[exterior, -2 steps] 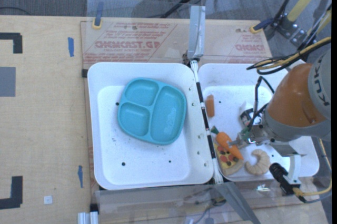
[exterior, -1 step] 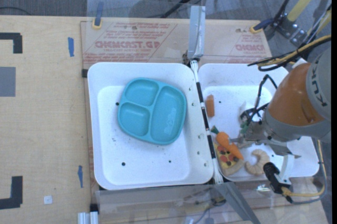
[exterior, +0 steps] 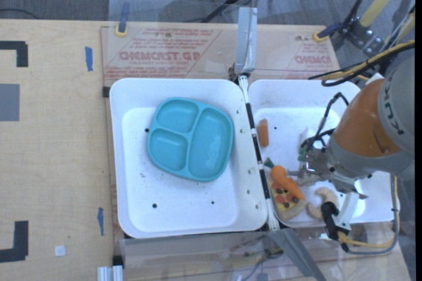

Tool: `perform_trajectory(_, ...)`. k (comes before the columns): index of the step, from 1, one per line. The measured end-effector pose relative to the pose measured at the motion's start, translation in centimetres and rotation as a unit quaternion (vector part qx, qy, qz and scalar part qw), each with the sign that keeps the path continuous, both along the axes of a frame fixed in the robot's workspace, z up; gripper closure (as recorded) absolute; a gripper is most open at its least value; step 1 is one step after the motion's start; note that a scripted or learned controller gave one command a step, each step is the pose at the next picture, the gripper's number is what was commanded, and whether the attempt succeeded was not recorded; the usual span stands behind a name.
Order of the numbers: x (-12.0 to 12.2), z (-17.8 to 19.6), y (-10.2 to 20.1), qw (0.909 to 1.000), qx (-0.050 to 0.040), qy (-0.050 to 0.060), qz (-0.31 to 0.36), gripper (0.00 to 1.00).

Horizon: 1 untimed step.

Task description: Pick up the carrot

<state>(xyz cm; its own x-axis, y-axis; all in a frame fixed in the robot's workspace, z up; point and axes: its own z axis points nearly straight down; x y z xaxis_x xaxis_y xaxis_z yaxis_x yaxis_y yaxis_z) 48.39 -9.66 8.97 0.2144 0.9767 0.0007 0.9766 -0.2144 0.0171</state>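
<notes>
The carrot (exterior: pixel 286 181), orange with a green top pointing to the upper left, lies near the front left of the right bin (exterior: pixel 290 105). Part of it rests on a pizza slice (exterior: pixel 289 203). My gripper (exterior: pixel 308 165) hangs low over the right bin, just right of the carrot, under the grey wrist and orange band. From this slanted view I cannot tell whether the gripper touches the carrot. Nothing appears lifted.
A small orange sausage (exterior: pixel 263 133) lies by the right bin's left wall. A pale, curled pastry-like piece (exterior: pixel 322 201) sits right of the pizza slice. The left bin (exterior: pixel 132 161) holds a teal divided plate (exterior: pixel 191 139). A divider rim (exterior: pixel 252 141) separates the bins.
</notes>
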Motion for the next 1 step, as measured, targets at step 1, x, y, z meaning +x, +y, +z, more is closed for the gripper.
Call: perform_trajectory(1,0.04,-0.01,0.3,0.9936,0.0022,0.0,-0.113,1.0)
